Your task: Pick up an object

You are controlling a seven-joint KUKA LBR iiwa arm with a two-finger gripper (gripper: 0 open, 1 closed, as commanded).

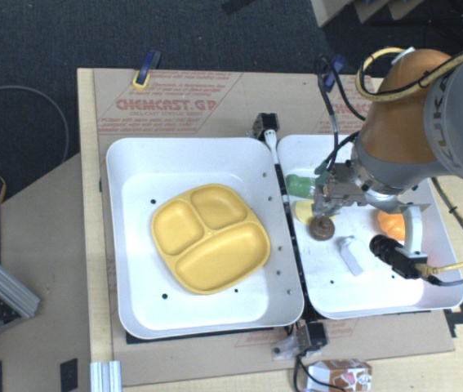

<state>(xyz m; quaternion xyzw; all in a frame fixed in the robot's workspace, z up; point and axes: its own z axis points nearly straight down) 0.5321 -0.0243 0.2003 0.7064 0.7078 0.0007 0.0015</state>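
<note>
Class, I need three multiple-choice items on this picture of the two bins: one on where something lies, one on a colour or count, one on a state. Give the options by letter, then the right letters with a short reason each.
1. Where does the divided plate lie?
A. in the left bin
B. in the right bin
C. on the cardboard outside the bins

2. What colour is the divided plate?
A. blue
B. yellow
C. red

3. How does the plate lie?
A. upside down
B. on its edge against the wall
C. flat, compartments facing up

Answers:
1 A: the plate rests on the floor of the left bin, while the gripper is over the right one.
2 B: its whole surface is yellow.
3 C: all three compartments show from above.
</note>
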